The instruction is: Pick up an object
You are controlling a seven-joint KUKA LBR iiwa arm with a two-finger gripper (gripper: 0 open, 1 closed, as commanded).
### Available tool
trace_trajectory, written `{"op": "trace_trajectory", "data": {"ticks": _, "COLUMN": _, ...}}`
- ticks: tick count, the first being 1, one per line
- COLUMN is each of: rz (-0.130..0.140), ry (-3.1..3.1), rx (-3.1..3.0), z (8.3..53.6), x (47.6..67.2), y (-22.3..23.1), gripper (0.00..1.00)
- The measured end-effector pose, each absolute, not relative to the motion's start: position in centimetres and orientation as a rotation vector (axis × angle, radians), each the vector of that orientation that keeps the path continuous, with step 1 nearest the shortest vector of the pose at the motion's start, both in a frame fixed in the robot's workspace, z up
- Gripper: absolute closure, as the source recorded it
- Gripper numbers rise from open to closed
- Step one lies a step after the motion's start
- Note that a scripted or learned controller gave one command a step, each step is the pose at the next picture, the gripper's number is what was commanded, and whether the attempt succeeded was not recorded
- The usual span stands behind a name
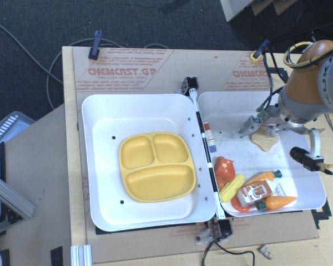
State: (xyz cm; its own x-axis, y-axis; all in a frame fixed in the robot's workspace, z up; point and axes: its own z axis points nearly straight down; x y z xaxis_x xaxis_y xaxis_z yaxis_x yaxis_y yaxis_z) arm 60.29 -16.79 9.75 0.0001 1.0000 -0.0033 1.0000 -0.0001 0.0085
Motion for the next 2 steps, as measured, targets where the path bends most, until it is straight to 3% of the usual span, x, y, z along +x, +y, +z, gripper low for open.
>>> {"op": "trace_trajectory", "data": {"ticks": 1, "rz": 0.001, "ry": 2.219, "rx": 2.219, "z": 18.1, "x": 63.3, "y": -22.2, "gripper": 0.0}}
{"op": "trace_trajectory", "data": {"ticks": 2, "rz": 0.002, "ry": 2.22, "rx": 2.217, "z": 8.6, "x": 61.2, "y": -19.0, "gripper": 0.0}}
